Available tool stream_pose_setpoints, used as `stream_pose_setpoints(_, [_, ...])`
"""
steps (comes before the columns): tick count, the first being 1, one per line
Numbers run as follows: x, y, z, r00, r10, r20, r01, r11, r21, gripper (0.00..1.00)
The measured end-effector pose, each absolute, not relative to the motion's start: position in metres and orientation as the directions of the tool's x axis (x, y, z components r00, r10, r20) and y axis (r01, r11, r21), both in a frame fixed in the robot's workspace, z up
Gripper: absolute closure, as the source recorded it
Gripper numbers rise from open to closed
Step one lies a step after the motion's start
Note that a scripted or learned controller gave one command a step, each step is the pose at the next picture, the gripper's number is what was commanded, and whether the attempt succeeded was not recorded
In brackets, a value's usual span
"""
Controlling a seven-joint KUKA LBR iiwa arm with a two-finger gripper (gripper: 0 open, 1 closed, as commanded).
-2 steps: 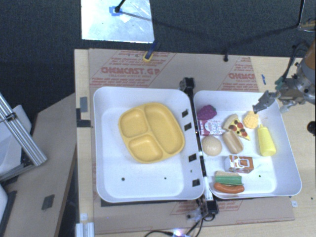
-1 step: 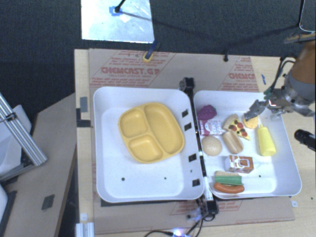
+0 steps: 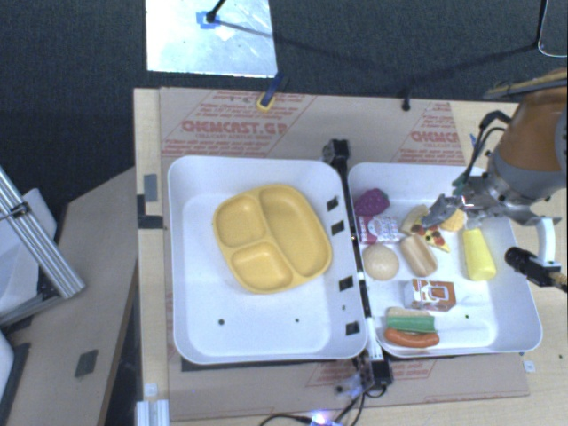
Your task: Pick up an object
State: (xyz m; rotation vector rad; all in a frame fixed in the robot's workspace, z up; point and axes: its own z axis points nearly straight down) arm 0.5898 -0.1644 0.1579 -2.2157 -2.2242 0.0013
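Nearest me sits the hotdog, well below-left of my gripper, whose fingers look spread over the pizza slice just beneath, its long axis running toward the lower right.

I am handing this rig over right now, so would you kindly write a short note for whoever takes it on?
Gripper: low over the right bin, by the pizza slice; whether it is open or shut cannot be told, and nothing is seen held.
Right bin items: purple piece, pink packet, round bun, hot dog, yellow block, small carton, and a sandwich near the front.
Left bin: yellow divided tray.
Done: nothing lifted yet.
Left: grasp one object and raise it clear.
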Motion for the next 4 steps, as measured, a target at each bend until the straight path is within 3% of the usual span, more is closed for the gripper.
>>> stream_pose_setpoints(2, [0.589,-0.167,0.086,-0.001,1.000,0.000,1.000,0.001,0.005,0.00])
stream_pose_setpoints(3, [0.593,-0.166,0.102,-0.002,1.000,0.001,1.000,0.002,0.014,1.00])
stream_pose_setpoints(4, [0.605,-0.165,0.158,-0.005,1.000,-0.002,1.000,0.005,0.008,1.00])
